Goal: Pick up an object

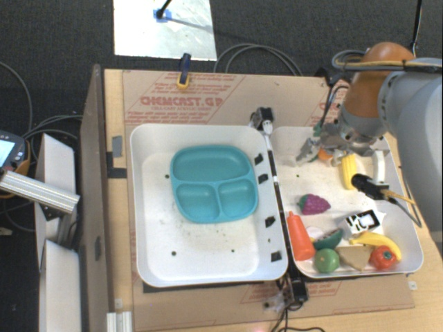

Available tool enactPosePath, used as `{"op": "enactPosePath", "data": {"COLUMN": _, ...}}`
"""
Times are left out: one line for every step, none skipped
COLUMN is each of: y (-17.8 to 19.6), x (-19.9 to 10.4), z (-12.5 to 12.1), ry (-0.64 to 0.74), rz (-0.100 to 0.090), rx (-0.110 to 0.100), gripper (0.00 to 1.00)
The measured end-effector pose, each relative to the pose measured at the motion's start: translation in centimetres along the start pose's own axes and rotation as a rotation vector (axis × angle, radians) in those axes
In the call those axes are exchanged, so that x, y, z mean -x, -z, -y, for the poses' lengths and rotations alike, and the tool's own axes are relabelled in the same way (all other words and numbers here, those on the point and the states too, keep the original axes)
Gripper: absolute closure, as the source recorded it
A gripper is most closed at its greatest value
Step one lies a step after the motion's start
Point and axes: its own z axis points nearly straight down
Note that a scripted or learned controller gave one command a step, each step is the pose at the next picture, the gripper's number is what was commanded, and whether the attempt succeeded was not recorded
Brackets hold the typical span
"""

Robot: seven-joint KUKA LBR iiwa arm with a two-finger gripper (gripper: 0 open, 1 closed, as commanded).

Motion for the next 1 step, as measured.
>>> {"op": "enactPosePath", "data": {"y": 1.13, "x": 0.07, "z": -0.03, "ry": 0.002, "rz": 0.002, "rx": 0.002, "gripper": 1.00}}
